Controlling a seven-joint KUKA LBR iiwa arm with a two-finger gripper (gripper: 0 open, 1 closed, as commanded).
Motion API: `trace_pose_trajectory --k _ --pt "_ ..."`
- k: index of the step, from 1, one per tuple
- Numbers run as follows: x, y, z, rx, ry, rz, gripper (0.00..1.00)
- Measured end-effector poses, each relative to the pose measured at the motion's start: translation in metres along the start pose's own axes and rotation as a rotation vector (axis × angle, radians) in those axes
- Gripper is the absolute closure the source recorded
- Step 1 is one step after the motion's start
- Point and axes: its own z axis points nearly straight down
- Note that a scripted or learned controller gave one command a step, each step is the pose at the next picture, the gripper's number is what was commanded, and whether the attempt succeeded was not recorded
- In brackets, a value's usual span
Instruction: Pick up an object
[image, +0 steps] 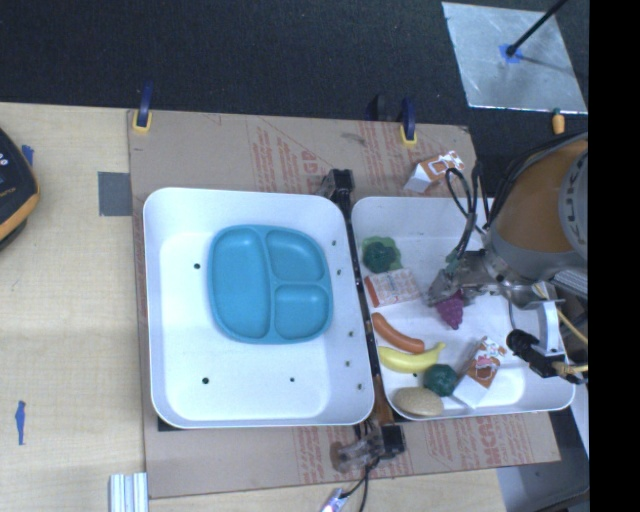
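I can't tell end effector (447, 288) state, it's low by the purple grapes (451, 311). Crowded right bin (520, 400); I expect a miss or nudged snack packet (393, 288)

I work in a lab: my two white bins (160, 300) sit on cardboard (250, 150) clipped to a wooden bench (60, 320).

Bright, even light (slightly soft focus)

A divided plate (270, 283) lies in the left bin (170, 300); a banana (408, 358) and a hot dog (396, 333) lie in the right bin (420, 215).
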Motion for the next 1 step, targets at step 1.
trace_pose_trajectory --k 1 --pt "0.1039 -0.0175 -0.0904 -0.002 0.002 0.002 1.00"
